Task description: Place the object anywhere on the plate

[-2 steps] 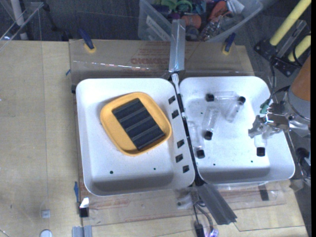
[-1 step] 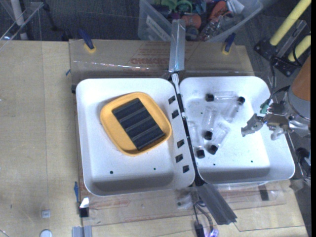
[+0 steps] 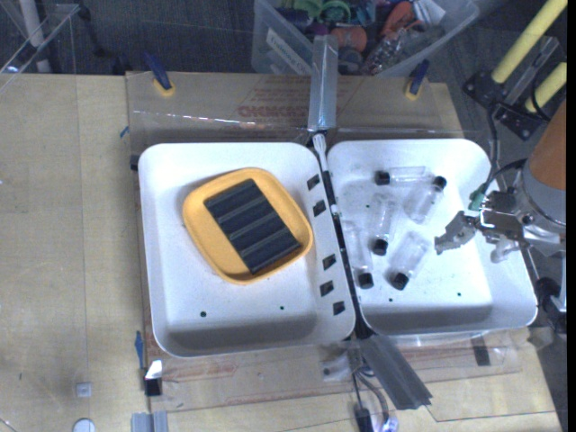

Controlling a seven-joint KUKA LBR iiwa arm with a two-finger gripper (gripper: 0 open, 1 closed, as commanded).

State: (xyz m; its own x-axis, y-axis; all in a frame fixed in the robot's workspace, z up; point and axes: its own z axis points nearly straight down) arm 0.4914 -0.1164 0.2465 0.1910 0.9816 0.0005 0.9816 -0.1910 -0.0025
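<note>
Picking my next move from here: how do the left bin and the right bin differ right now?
The left bin holds one yellow plate with a dark ribbed block on it; the right bin holds several small clear vials with black caps, lying scattered. The gripper is over the right bin, not the left bin. Both are shallow, white and sit side by side.

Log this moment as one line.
pincer: over right bin | vials: in right bin | plate: left bin, bears dark ridged block
</note>
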